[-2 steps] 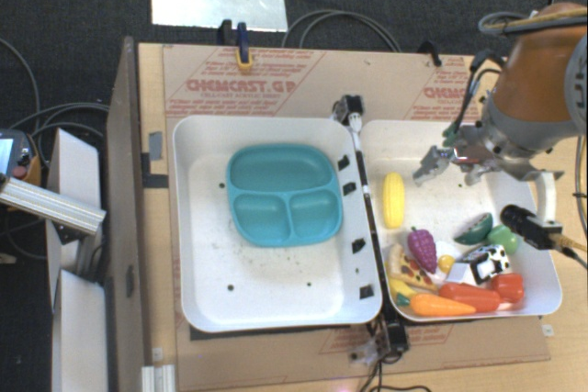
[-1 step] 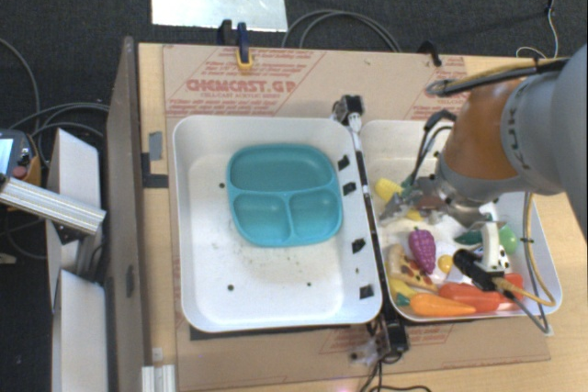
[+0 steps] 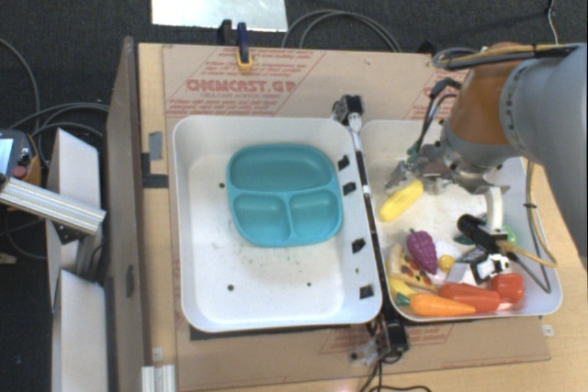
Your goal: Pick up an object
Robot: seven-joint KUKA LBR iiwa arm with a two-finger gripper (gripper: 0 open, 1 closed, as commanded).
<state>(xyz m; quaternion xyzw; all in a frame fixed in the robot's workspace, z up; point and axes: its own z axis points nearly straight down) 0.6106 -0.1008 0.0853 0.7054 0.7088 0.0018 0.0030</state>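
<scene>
My gripper (image 3: 420, 172) hangs low over the upper left part of the right bin (image 3: 393, 139), reaching in from the right under the orange-banded wrist. A yellow banana-like toy (image 3: 401, 199) lies tilted just below and left of it, very close; contact cannot be made out. Nearer the front of the same bin lie a purple bunch of grapes (image 3: 422, 250), an orange carrot (image 3: 441, 306), a long red pepper (image 3: 478, 294) and a small yellow piece (image 3: 402, 275).
The left bin (image 3: 197, 225) holds a teal divided plate (image 3: 283, 195). A ridge with black clips (image 3: 360, 197) separates the two bins. Cables run along the bench's back edge and left side.
</scene>
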